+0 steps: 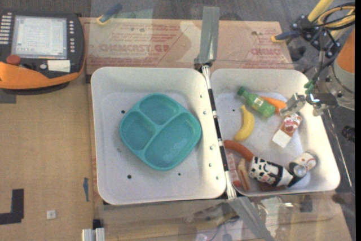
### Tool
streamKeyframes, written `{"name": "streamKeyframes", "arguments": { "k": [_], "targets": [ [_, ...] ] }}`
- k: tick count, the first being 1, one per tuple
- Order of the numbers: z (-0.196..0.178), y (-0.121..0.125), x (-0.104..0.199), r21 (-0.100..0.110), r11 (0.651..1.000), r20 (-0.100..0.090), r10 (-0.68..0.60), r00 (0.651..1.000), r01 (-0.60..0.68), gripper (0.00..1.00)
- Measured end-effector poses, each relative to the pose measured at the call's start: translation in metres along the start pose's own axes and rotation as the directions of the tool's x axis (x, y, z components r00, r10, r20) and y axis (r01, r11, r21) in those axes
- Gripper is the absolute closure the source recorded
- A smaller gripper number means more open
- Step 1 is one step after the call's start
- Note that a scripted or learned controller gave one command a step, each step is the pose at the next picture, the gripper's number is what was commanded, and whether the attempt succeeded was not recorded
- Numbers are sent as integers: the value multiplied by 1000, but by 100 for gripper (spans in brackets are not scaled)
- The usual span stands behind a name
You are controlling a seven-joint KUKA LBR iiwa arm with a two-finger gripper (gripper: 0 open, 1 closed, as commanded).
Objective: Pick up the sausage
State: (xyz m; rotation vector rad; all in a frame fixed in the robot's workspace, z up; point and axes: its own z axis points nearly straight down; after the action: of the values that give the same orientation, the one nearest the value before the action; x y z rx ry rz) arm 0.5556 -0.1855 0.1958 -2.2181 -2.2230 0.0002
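The sausage (239, 149) is seen lying flat on the floor of the right bin (330, 147), close to the divider shared with the left bin (104, 132). Its long axis is set on a slant: one end points up and toward the divider, the other down and toward the cow-patterned carton (269, 171), which lies just beside that lower end. A second reddish, sausage-like piece (242, 174) is found just below it, against the divider, touching or almost touching the carton.

The gripper (307, 100) is held well apart from the sausage, over the far right side of the same bin, above and to the right of it. Nothing is seen between its fingers; how wide they stand cannot be told.

Between the sausage and the gripper, a banana (245, 124) lies just above the sausage, standing nearly upright in the view. A small white and red carton (286, 129) is placed to the right of the sausage, nearer the gripper. A green bottle (255, 101) and a carrot (274, 103) lie further up, side by side. A can (302, 163) rests beyond the cow-patterned carton, at its right end.

A teal divided plate (161, 131) is set in the left bin, across the divider from the sausage.
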Motion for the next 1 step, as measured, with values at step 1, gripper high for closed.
{"name": "streamKeyframes", "arguments": {
  "k": [1],
  "targets": [
    [82, -29, 44, -24, 996, 7, 91, 996, -91, 0]
  ]
}}
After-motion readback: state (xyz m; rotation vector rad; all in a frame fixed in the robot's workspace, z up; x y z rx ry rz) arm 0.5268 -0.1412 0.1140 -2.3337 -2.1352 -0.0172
